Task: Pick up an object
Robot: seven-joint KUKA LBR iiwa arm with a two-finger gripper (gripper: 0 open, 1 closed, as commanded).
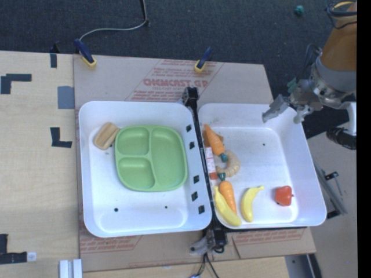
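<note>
The robot's hand [285, 107] hovers over the right bin's [301, 155] far corner, fingers spread and empty — approach stage, with carrots, bananas and a red pepper [283, 195] awaiting a descent below.

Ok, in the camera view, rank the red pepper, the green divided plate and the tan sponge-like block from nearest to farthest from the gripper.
The gripper hangs at the right bin's far right corner.
1. Red pepper, near right part of the right bin.
2. Green divided plate, middle of the left bin.
3. Tan block, left bin, just past the plate's left edge.
</note>
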